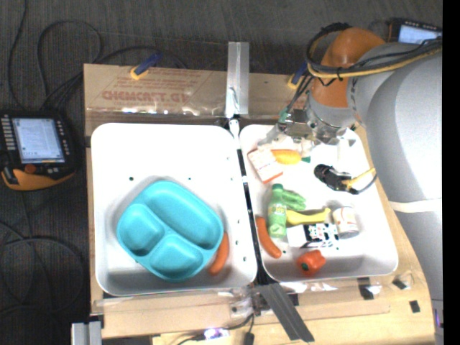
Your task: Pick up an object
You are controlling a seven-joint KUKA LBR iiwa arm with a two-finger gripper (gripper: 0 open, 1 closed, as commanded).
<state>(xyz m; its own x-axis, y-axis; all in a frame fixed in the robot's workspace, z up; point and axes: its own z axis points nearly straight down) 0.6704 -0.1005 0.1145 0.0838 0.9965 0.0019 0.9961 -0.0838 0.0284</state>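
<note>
Gripper (292, 142) sits low at the far end of the right bin (375, 249), right by a small orange-yellow piece (286, 157) and a white-and-red card (264, 165). Can't tell how far it's open, or whether it has hold of anything; the wrist hides that. Likely target is the orange-yellow piece, as it's closest and lies partly on the card. To do this well: centre over the piece, not the card edge, come straight down w/o nudging either, close fully, then lift slow and check the card isn't dragged up too. Green bottle (277, 210) and the clutter nearer the camera sit well apart, so no interference there. Left bin (129, 157) w/ blue tray (169, 228) isn't involved.
</note>
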